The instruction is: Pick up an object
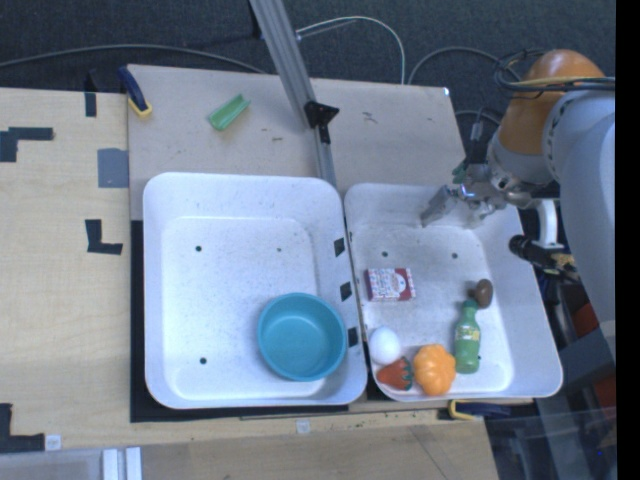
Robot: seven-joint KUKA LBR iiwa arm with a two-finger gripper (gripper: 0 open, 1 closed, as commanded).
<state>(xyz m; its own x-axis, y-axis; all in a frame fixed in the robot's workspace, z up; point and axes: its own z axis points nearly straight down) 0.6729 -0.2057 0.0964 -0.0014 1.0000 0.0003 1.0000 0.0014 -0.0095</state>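
pale wooden bench (60,268) under two white bins (170,268), dark carpet (420,8) beyond, hand (440,206) state unclear

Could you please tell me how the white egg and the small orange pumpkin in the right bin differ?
The smooth white egg is plain and pale; the small orange pumpkin is vivid, ribbed and visibly larger. The egg lies nearer the left bin; the pumpkin sits beside the green bottle. Both rest at the right bin's near edge.
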